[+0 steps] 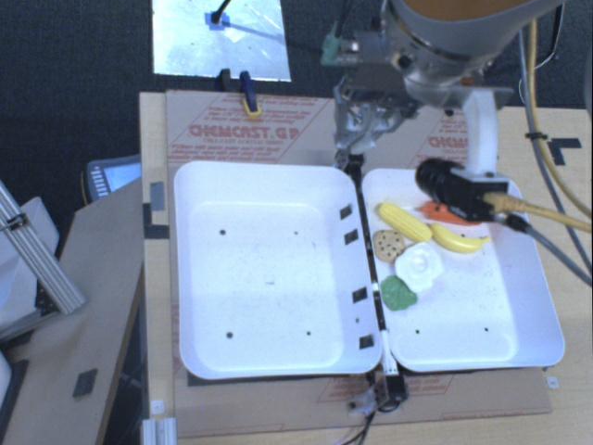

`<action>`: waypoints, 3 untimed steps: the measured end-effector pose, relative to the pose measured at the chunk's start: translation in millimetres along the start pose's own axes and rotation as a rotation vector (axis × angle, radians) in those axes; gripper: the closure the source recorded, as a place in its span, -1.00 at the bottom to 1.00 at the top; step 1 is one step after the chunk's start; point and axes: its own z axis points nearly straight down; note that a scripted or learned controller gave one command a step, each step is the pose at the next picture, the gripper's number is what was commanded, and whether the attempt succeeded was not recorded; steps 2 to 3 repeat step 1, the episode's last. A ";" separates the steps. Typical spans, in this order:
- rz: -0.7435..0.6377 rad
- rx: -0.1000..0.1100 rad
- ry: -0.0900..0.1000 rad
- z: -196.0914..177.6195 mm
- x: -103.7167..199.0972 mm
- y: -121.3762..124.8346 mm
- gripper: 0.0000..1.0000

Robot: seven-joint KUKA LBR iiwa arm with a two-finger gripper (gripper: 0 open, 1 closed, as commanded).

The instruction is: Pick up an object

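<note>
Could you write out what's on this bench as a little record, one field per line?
bins: two white bins side by side, left bin and right bin
right bin contents: corn cob, banana, cookie, fried egg, green leafy piece, an orange item partly hidden
grouping: all clustered in the right bin's upper left part
arm: reaches in from the right, gripper above the far end of the divide between the bins
held: nothing seen between the fingers
</note>
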 end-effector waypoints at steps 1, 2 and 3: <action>-0.006 -0.002 0.002 -11.5 0.2 0.1 1.00; -0.006 -0.002 0.002 -11.5 0.2 0.1 1.00; -0.006 -0.002 0.002 -11.5 0.2 0.1 1.00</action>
